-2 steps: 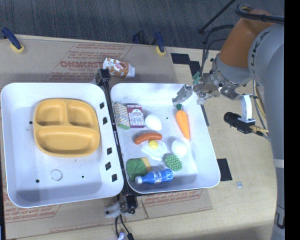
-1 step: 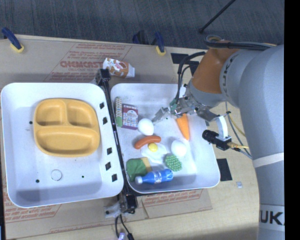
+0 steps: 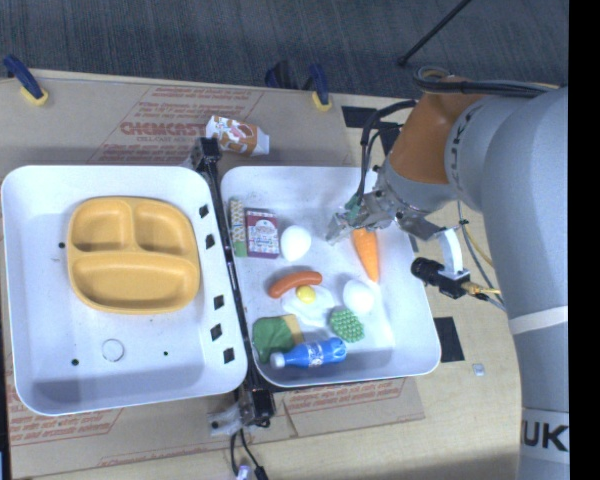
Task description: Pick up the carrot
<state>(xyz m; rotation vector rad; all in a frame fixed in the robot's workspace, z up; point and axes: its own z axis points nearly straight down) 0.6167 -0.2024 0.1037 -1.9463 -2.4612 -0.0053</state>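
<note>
Camera view: carrot (image 3: 367,253) just below tool (image 3: 351,218), top end touching.

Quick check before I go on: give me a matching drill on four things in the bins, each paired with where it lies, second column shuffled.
Things:
1. carrot
2. yellow tray
3. blue bottle
4. sausage

Places:
A. in the left bin
B. near the front edge of the right bin, lying on its side
C. mid right bin, just above the fried egg
D. right side of the right bin, its top just under the gripper

Pairs: 1-D, 2-A, 3-B, 4-C
</note>
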